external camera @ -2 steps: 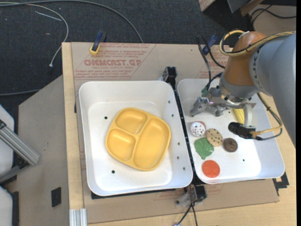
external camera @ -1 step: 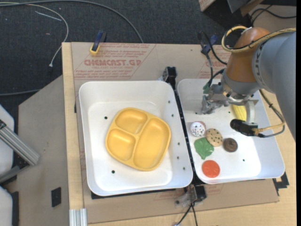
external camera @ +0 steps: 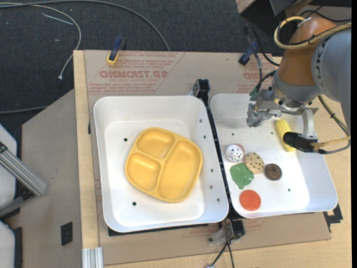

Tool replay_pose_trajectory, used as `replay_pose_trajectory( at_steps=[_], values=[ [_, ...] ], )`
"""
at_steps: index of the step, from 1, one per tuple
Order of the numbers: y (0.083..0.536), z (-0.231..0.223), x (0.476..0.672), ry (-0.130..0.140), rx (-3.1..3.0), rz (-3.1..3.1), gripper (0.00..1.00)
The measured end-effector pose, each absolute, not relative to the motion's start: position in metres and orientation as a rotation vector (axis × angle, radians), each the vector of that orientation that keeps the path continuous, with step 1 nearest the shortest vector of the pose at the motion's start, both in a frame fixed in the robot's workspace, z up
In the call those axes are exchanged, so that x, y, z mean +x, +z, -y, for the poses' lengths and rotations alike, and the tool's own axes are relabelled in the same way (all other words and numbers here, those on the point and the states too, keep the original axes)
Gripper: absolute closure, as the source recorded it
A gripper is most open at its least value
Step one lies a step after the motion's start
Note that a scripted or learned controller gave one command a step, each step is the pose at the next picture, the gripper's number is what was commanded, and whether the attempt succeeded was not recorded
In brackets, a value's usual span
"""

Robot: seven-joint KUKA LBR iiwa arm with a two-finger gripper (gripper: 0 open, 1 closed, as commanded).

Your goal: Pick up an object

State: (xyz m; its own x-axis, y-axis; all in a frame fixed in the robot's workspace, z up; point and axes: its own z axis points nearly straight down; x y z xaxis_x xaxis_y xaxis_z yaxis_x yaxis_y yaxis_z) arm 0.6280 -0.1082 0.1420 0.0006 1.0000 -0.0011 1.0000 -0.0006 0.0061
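My gripper [external camera: 257,118] hangs over the back of the right bin [external camera: 321,191], up and to the right of the small objects. Below it lie a white sprinkled round piece [external camera: 234,152], a tan cookie with dark chips [external camera: 254,162], a brown donut [external camera: 273,172], a green leaf-shaped piece [external camera: 241,175] and a red disc [external camera: 250,200]. A yellow piece [external camera: 285,131] lies just right of the gripper, partly behind a black fitting. Nothing shows between the fingers.
The left bin [external camera: 106,149] holds a yellow divided plate [external camera: 163,164]. A black divider and clamp [external camera: 202,88] run between the bins. Cables hang off the arm at right. Cardboard lies under both bins.
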Motion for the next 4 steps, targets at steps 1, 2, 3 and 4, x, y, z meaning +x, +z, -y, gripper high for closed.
replay_pose_trajectory(
  at_steps=[1,2,3,4],
  values=[
    [0.207,0.104,0.629,0.007,2.215,-2.219,1.00],
    [0.272,0.106,0.631,0.008,2.215,-2.218,1.00],
    [0.284,0.106,0.632,0.004,2.218,-2.220,1.00],
    [0.281,0.056,0.612,0.000,2.218,-2.230,1.00]
  ],
)
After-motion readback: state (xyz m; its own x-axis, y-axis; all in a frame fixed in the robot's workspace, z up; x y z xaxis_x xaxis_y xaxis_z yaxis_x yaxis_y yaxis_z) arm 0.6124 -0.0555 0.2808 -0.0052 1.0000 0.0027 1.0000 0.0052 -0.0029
